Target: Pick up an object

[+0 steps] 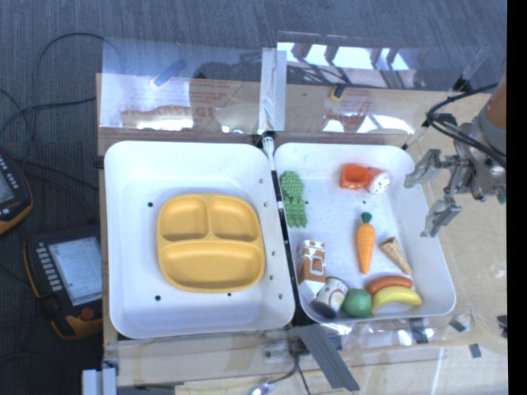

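Two white bins side by side on the counter: the left bin [123, 245] carries a yellow divided plate [211, 242], the right bin [416, 167] the toys. The end effector [434, 194] hangs over the right bin's right rim, fingers spread wide, gripping nothing. Below it, well inside, lie a carrot [366, 242], a banana [397, 299], and a small cone [395, 254].

Two white bins [123, 220], one yellow tray [211, 242], one carrot [366, 242], one banana [397, 299], one cone [395, 254]
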`<action>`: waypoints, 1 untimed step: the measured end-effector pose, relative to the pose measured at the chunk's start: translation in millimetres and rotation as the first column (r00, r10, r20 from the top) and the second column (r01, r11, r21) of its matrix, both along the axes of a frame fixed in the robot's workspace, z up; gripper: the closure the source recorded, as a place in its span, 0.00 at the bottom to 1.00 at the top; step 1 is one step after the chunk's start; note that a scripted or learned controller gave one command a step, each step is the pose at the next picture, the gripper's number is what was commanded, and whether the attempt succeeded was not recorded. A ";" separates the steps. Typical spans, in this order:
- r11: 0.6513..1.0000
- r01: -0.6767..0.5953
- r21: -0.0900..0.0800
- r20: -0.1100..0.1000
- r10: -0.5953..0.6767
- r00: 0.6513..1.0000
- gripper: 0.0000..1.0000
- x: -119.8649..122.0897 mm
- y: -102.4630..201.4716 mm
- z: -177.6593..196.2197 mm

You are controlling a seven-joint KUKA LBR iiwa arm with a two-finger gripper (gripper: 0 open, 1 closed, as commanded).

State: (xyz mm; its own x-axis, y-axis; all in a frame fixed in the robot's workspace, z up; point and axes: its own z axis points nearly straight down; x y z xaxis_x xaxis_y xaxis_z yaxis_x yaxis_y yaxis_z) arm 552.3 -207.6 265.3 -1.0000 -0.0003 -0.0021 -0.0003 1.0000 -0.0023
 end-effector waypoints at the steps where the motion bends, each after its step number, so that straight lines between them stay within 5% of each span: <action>1: 1.000 -0.008 0.001 -0.002 0.008 1.000 0.00 39.1 50.8 -120.9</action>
